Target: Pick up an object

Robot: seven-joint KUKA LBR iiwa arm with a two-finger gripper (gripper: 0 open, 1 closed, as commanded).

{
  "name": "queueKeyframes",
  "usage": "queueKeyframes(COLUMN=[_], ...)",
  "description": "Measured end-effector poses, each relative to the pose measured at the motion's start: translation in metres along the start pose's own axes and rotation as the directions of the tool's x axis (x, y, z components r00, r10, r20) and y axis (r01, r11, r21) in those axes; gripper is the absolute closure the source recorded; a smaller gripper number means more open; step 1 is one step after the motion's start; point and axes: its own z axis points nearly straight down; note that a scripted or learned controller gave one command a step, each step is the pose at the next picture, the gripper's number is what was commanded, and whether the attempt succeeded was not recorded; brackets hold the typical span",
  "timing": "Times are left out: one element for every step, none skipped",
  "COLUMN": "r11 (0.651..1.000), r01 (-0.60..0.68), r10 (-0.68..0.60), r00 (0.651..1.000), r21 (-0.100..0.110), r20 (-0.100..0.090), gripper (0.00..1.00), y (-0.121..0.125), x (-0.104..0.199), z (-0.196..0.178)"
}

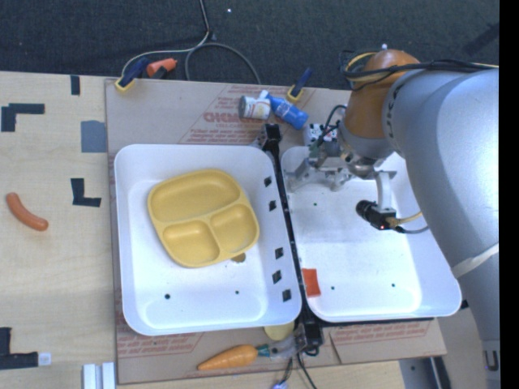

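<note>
In the left bin lies a yellow divided plate, with a small dark thing peeking out at its near edge. A small orange-red block rests at the near left of the right bin. My gripper hangs over the far left corner of the right bin, close to the wall between the bins. It is well apart from the block and the plate. The grey arm and its orange band hide the bin's far right part.
An orange carrot and a pale yellow thing lie on the bench in front of the bins. A blue and white bottle lies behind them. A red sausage sits far left. Clamps grip the board's back edge.
</note>
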Motion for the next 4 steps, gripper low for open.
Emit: queueKeyframes(r11=[1.0,1.0,1.0,1.0], r01=[-0.005,-0.001,-0.001,0.0], r10=[0.005,0.001,0.001,0.0], r00=[1.0,1.0,1.0,1.0], r21=[0.001,0.0,0.0,-0.002], r20=[-0.001,0.001,-0.003,-0.002], gripper=[0.0,0.0,0.0,1.0], y=[0.006,-0.009,0.007,0.007], x=[-0.038,0.001,-0.008,-0.008], z=[-0.014,-0.005,-0.005,-0.016])
